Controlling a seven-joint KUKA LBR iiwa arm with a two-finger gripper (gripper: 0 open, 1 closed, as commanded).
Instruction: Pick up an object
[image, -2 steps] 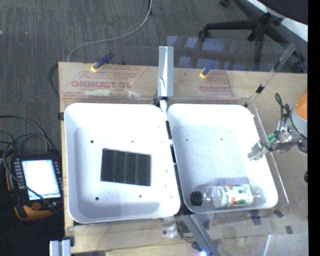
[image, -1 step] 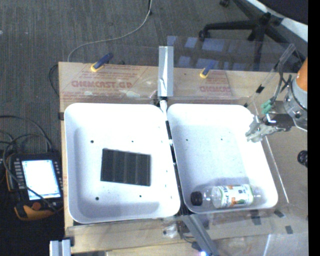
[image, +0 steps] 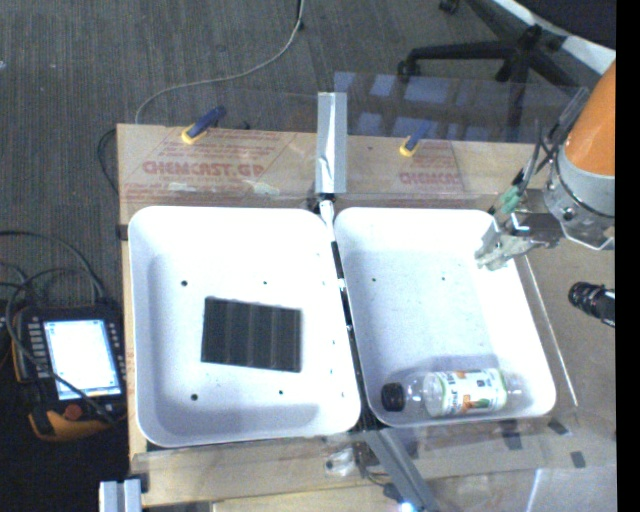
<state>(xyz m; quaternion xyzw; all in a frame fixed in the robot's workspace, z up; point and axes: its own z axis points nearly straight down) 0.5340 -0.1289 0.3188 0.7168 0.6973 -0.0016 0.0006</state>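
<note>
A clear plastic bottle (image: 455, 391) with a black cap and a colourful label lies on its side along the near wall of the right bin (image: 430, 290). A flat black ribbed pad (image: 251, 334) lies in the middle of the left bin (image: 170, 250). My gripper (image: 497, 248) hangs over the right bin's far right corner, well above and away from the bottle. Nothing shows between its fingers.
The two white bins sit side by side on a wooden bench (image: 230, 170) with blue and yellow clamps at its back edge. A handheld pendant (image: 72, 360) with a lit screen lies on the floor at the left. Chair legs (image: 500, 60) stand behind.
</note>
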